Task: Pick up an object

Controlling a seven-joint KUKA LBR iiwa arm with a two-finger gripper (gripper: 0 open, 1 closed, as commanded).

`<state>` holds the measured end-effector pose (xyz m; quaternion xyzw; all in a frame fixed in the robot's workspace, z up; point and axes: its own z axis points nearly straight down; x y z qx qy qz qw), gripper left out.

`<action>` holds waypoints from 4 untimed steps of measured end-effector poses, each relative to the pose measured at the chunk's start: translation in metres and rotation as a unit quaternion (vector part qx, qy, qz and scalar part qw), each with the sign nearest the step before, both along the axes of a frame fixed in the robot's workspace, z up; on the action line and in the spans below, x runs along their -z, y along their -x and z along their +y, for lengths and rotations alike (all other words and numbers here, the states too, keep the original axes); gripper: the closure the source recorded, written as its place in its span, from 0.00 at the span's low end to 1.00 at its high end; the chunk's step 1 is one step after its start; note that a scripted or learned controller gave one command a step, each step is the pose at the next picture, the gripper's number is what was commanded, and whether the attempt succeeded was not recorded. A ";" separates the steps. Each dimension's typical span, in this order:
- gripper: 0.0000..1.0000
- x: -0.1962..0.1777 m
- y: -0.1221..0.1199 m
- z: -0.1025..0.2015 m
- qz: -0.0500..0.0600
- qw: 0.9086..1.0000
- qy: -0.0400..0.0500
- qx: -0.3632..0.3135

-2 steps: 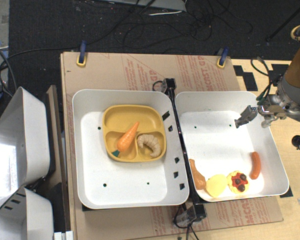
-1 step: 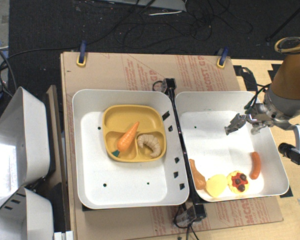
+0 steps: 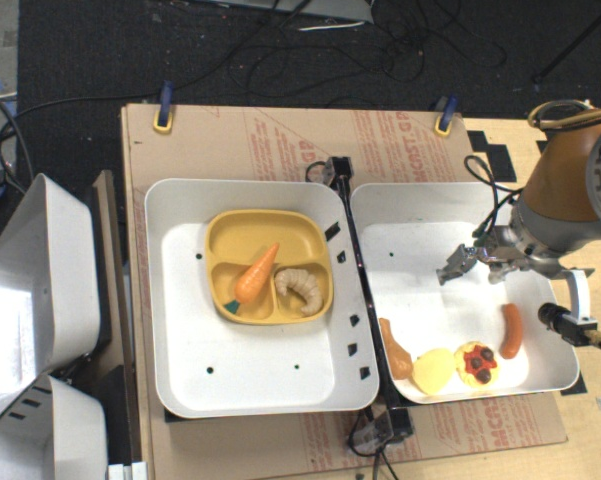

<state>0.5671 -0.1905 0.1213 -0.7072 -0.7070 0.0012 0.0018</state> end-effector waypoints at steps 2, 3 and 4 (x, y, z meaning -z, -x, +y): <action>1.00 0.019 -0.001 0.001 -0.003 1.000 0.001 0.000; 1.00 -0.044 -0.003 -0.003 -0.005 1.000 0.002 -0.001; 1.00 -0.090 0.001 -0.007 -0.005 1.000 0.002 -0.001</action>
